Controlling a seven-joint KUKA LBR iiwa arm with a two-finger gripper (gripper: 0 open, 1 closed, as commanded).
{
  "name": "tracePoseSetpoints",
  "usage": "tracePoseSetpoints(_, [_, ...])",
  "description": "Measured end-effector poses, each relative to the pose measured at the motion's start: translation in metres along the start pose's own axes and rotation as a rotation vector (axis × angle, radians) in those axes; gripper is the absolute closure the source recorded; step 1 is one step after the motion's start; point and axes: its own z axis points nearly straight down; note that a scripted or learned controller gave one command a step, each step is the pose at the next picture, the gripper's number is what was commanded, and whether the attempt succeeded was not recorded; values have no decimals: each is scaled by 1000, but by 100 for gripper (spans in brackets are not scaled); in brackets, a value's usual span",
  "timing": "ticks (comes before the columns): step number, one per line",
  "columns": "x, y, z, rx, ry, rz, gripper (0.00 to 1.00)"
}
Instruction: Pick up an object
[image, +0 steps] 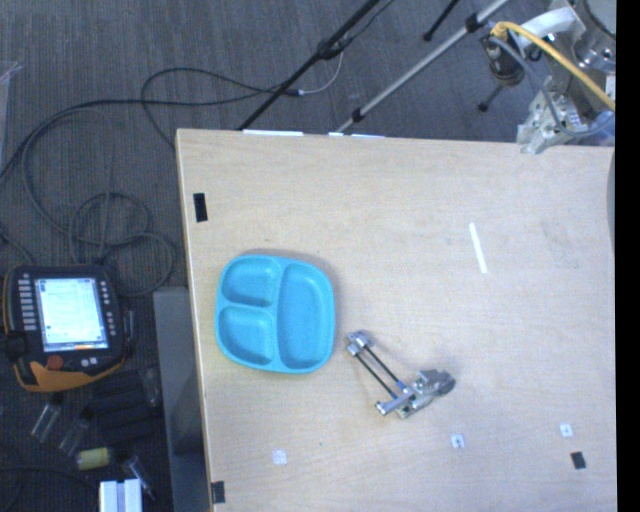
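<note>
You see a bench (480, 330) of pale, matt wood-look board, smooth and lightly speckled. The blue divided plate (276, 313) reads as smooth plastic with a soft sheen. The clamp-like tool (398, 378) beside it looks like bare metal, shiny on its rods. The floor (90, 110) looks like dark, rough carpet.

This looks like a robotics lab. A plain wooden bench (400, 250) stands on dark grey carpet (90, 60), with black cables (60, 160) lying loose on the floor. A teach pendant (65, 320) (its screen is lit) rests beside the bench, and tripod legs (420, 60) stand behind.
</note>
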Motion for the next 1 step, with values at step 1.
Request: tracePoseSetpoints(1, [5,-21,0,0,0,-1,100])
